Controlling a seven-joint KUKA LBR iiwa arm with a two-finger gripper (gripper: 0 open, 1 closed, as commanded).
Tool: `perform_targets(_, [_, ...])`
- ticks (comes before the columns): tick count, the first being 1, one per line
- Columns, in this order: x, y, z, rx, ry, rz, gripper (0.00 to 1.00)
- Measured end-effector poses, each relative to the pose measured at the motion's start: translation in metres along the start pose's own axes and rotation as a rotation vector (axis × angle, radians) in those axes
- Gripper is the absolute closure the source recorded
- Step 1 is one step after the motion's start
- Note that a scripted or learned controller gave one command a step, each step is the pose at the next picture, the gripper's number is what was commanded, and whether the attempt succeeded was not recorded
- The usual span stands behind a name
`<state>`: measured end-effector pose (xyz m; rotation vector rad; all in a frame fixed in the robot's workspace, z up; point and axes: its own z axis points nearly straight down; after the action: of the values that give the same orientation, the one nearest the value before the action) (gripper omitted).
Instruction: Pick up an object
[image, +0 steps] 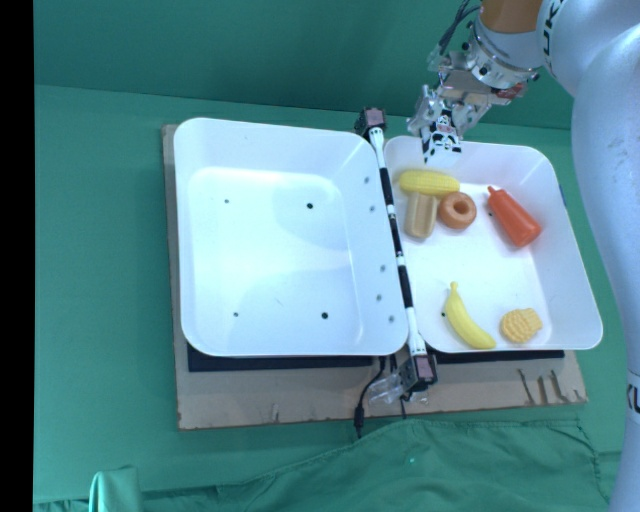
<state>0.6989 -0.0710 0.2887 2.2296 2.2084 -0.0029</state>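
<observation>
Five glossy plastic foods lie in the right bin (575, 300): knobbly corn (428, 181), ringed donut (457, 210), tapered bottle (514, 217), curved banana (465, 318), ridged waffle (520, 324). Above the corn hangs the gripper (441, 137), its opening unreadable.

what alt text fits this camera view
A robot gripper hovers over the far edge of the right bin, which holds a banana, corn, donut and orange bottle; the left bin sits beside it.

Glossy white plastic bins (280, 330), green cloth (100, 250)
</observation>
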Motion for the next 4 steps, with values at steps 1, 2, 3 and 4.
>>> perform_targets(1, [0.079,0.003,-0.038,-0.004,0.005,-0.013,1.00])
perform_targets(2, [0.143,0.001,-0.044,-0.001,0.005,-0.013,1.00])
perform_targets(3, [0.141,0.001,-0.010,0.006,0.001,-0.006,1.00])
perform_targets(4, [0.140,0.002,-0.017,0.000,0.002,-0.006,1.00])
